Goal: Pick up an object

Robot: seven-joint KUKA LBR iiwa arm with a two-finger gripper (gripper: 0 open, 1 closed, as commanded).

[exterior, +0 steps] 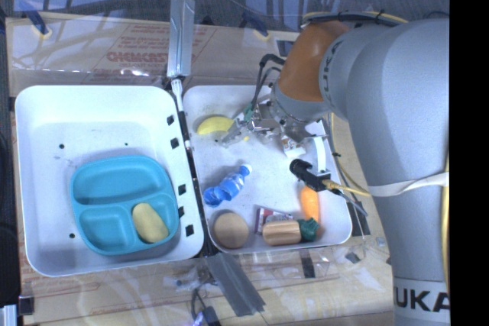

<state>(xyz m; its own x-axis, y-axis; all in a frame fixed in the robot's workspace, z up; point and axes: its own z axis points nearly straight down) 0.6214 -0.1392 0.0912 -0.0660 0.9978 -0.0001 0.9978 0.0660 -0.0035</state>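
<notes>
The claw [241,127] sits low in the right bin [336,237], just beside the yellow fruit [212,124] at the bin's far left corner; from here I cannot tell how wide it is open or whether it grips anything. That bin also holds one blue bottle [227,185], one wooden ball [229,230], one wooden block [280,233] and one carrot [309,203], while the left bin [46,111] has one blue divided tray [114,183] with one yellow lump [150,221] in it. The arm [382,111] reaches in from the right, bent down over the right bin's far half.
</notes>
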